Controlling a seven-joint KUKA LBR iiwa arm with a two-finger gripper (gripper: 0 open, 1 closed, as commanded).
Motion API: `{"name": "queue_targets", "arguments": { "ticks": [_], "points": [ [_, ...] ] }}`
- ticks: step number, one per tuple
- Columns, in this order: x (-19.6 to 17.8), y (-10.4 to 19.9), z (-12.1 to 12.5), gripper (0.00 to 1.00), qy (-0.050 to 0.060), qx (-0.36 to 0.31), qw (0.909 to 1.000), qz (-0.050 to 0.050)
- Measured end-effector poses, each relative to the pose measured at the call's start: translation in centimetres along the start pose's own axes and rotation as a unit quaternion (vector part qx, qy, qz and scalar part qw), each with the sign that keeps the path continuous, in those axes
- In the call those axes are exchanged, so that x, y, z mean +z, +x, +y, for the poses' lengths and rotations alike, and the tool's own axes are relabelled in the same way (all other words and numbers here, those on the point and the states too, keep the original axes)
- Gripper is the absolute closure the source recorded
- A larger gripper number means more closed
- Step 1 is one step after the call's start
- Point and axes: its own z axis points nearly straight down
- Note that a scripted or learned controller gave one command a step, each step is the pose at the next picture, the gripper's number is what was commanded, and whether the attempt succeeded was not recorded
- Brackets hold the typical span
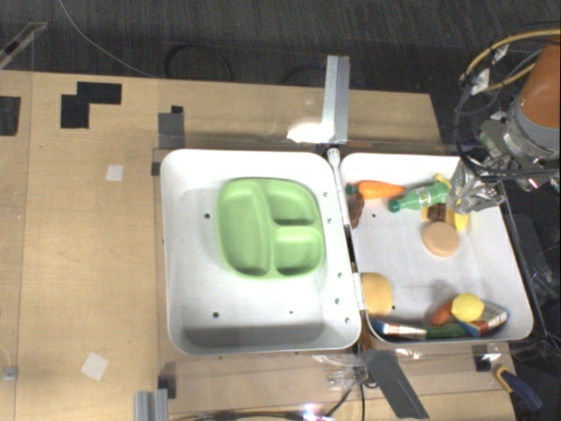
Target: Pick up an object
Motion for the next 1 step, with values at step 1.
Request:
{"name": "queue_targets", "arguments": {
  "ticks": [1],
  "points": [
    [5.92, -0.17, -5.21, 1.0, -0.002, -0.115, 0.9934, 0.001]
  ]
}}
